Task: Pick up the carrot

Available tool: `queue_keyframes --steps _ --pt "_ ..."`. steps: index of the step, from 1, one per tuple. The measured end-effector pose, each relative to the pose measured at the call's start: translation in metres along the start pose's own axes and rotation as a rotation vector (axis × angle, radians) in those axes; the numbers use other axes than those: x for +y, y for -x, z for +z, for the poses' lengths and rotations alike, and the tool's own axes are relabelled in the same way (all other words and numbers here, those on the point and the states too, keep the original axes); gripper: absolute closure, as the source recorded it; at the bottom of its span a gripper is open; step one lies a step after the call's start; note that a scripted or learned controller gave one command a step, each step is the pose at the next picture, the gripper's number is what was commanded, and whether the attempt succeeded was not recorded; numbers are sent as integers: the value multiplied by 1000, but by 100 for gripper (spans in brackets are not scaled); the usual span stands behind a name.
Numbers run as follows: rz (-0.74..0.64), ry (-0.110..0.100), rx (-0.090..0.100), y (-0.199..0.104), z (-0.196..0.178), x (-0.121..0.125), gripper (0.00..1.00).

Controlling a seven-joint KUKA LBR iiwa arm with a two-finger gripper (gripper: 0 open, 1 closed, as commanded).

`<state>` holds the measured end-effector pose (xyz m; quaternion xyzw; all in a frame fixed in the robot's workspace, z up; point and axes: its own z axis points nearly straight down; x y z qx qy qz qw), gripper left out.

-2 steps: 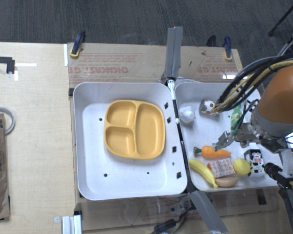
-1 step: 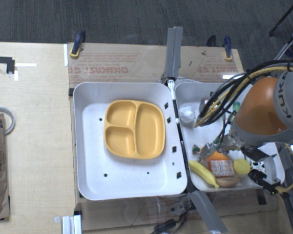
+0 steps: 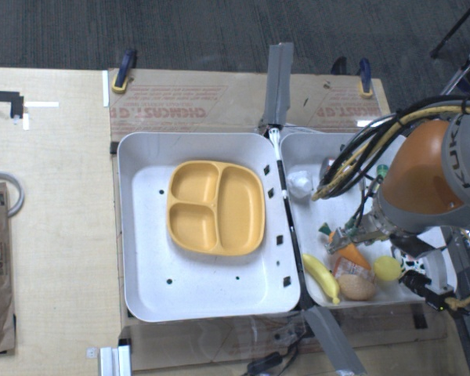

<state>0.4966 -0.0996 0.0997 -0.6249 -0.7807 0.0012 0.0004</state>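
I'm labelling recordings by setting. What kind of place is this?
Probably a robotics lab bench: a cabled KUKA arm reaches over two white bins, cardboard is clamped to the bench, and play food such as a banana lies inside.

Left bin holds a yellow three-compartment plate; in the right bin the gripper is down right at the carrot, with banana, lemon and a brownish round item close by.

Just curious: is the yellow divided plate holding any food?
No, it holds no food. The yellow plate shows three bare compartments in the left bin.
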Motion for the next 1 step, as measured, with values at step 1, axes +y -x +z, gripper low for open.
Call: queue_keyframes --steps 1 --pt "134 0 -1 10 -166 46 100"
